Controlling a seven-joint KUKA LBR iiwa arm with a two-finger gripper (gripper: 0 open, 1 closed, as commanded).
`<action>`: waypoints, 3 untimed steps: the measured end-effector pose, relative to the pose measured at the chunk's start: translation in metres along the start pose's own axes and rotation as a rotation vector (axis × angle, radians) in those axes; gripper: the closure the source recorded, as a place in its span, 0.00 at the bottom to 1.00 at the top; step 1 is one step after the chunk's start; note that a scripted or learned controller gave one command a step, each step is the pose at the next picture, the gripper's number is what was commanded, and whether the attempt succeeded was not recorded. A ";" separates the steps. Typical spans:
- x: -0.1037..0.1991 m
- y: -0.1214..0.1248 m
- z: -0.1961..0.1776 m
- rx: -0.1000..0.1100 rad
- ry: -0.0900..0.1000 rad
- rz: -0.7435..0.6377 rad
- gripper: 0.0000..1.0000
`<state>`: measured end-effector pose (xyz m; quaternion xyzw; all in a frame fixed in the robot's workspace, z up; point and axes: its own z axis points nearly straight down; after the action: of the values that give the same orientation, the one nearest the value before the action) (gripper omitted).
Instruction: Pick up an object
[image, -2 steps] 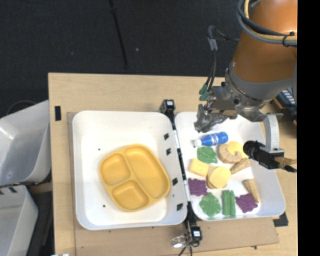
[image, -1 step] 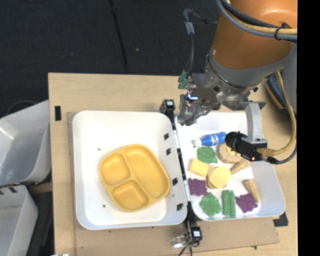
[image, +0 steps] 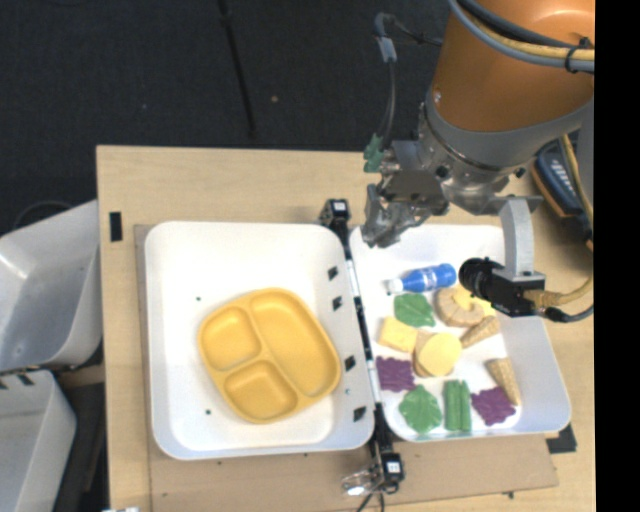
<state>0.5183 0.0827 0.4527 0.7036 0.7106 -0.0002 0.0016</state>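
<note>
Two white bins sit side by side on the bench. The left bin (image: 170, 400) holds a yellow divided tray (image: 268, 352) lying flat near its middle. The right bin (image: 545, 385) is crowded with toy food: a blue bottle (image: 428, 278) on its side toward twelve o'clock, a green leaf (image: 414, 309) just below it, yellow cheese (image: 398, 336) at nine o'clock, a yellow disc (image: 438, 354) touching it at the centre, purple grapes (image: 394, 375) and a green vegetable (image: 456, 405) toward six, a cone (image: 504, 378) at four. The gripper (image: 385, 232) hangs over the bin's eleven o'clock corner, above the bottle and apart from it, carrying nothing.
</note>
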 end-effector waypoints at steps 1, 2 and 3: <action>-0.031 -0.030 -0.077 -0.008 0.004 0.012 1.00; -0.069 -0.032 0.215 0.017 0.000 0.013 1.00; -0.028 -0.014 -0.006 -0.019 0.005 0.004 1.00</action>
<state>0.5042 0.0549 0.4585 0.7049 0.7092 0.0084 0.0064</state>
